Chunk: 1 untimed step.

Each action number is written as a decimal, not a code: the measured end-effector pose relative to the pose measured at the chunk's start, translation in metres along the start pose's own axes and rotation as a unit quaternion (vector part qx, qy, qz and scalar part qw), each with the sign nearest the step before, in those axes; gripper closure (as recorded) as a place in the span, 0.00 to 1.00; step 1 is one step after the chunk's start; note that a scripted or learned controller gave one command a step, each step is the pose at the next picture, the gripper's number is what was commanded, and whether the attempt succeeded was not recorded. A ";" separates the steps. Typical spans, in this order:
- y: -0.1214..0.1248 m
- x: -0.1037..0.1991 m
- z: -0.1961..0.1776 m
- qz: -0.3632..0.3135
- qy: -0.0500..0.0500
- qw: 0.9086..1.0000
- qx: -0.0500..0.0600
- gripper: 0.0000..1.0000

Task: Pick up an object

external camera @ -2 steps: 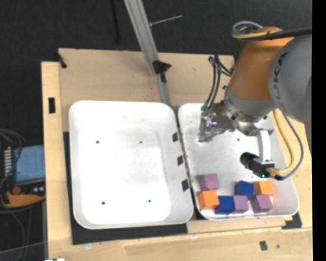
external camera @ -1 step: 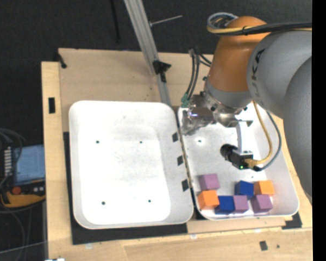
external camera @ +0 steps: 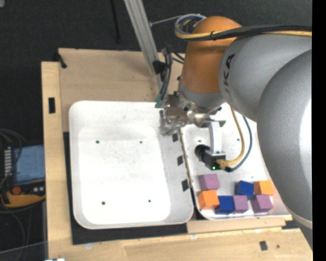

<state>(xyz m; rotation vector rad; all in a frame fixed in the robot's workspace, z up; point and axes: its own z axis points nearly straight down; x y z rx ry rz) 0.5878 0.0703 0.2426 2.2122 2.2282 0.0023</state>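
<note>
Plywood bench (external camera: 98, 75) on dark floor, two white bins side by side. The grey arm (external camera: 271, 91) comes in from 3 o'clock; black letters on its shell look like "KUKA", partly cut off. Its gripper (external camera: 171, 121) hangs over the rim between the bins; grip state, can't tell. Purple (external camera: 208, 181), orange (external camera: 208, 199) and blue cubes (external camera: 226, 204) cluster at 5 o'clock in the right bin (external camera: 233, 215); left bin (external camera: 125, 162) sits at 9 o'clock.

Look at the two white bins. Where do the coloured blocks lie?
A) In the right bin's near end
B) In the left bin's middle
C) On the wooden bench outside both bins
A: the orange block, blue block and purple block cluster at the right bin's near end.
</note>
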 end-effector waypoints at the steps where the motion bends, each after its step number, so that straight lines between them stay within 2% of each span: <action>1: 0.018 0.026 -0.003 0.001 0.000 1.000 0.000 1.00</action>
